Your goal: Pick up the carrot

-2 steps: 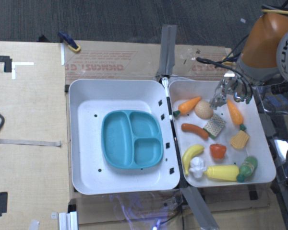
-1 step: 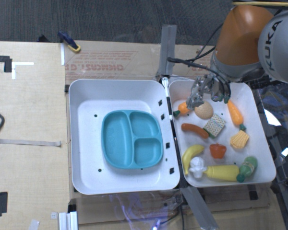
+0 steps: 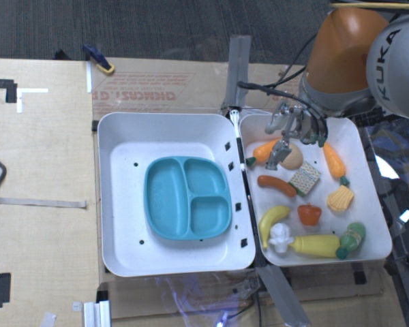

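Two orange carrot-like toys lie in the right bin point(image 3: 368, 182). One carrot point(image 3: 264, 149) rests near the bin's upper left with its green tip toward the divider. The other carrot point(image 3: 334, 160) lies further right, green end pointing down. My gripper point(image 3: 281, 154) hangs low over the bin's upper part, just right of the left carrot and above a beige rounded toy point(image 3: 294, 158). I see nothing held in it. The arm's orange band sits above it at the upper right.
The right bin also holds a red sausage point(image 3: 276, 184), a speckled block point(image 3: 305, 178), a yellow corn piece point(image 3: 340, 198), a red pepper point(image 3: 309, 214), a banana point(image 3: 271, 220) and a yellow squash point(image 3: 315, 245). A teal divided plate point(image 3: 189, 197) lies in the left bin point(image 3: 116, 182).
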### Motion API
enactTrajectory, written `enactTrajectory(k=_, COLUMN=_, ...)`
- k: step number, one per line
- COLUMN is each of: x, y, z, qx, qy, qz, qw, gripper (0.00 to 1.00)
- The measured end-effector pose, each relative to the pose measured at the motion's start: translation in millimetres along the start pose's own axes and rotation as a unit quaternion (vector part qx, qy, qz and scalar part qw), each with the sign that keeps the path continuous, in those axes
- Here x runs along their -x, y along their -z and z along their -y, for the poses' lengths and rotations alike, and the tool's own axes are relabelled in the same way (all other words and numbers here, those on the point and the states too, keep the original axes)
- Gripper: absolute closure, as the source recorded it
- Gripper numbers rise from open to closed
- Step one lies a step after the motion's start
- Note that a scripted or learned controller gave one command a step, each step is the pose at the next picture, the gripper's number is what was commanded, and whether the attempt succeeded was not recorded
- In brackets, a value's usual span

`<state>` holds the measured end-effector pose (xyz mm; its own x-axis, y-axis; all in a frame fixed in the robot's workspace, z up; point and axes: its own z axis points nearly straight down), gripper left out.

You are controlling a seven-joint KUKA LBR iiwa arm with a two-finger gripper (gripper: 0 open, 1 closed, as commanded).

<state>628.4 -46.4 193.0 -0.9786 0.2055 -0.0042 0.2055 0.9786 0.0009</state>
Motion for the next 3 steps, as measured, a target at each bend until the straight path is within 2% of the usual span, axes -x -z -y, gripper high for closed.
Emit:
enactTrajectory(k=1, x=18.2, y=-82.4, z=40.0, qx=0.0, qy=-0.014, qz=0.001, qw=0.9999, gripper=0.0)
enactTrajectory(k=2, x=7.0, y=-100.2, z=45.6, qx=-0.001, qy=-0.173, qz=-0.001, qw=0.9849, gripper=0.0)
enactTrajectory(k=3, x=25.6, y=-99.6, z=52.0, qx=-0.001, qy=-0.324, qz=0.001, qw=0.946, gripper=0.0)
